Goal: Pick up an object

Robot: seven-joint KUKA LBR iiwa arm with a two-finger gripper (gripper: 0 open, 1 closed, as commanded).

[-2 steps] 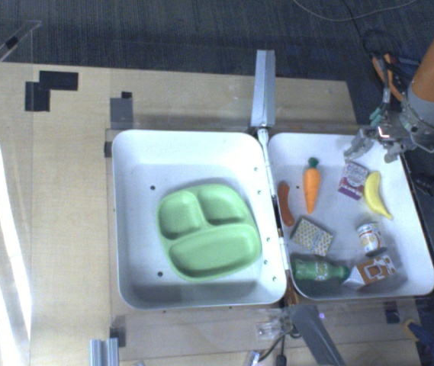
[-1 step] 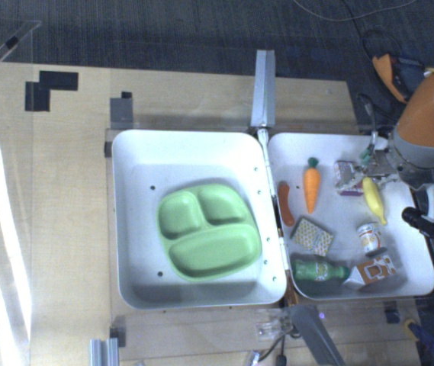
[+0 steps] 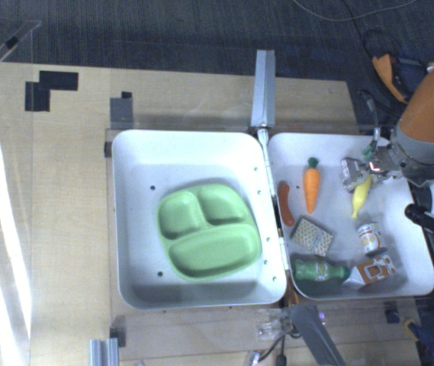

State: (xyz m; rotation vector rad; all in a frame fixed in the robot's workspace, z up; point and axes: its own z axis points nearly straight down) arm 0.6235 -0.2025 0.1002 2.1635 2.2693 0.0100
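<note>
My gripper hangs over the back right part of the right bin, reaching in from the right. A yellow banana lies directly under and in front of it, its upper end touching or tucked beneath the gripper's tip. An orange carrot lies upright in the picture to the left of the banana. A red-brown sausage rests along the bin's left wall. Nearer the front are a patterned square pad, a small can, a green bottle and a small brown carton.
The left bin holds a green sectioned tray near its middle. A metal divider post stands between the bins at the back. Cables and arm hardware crowd the right bin's right side.
</note>
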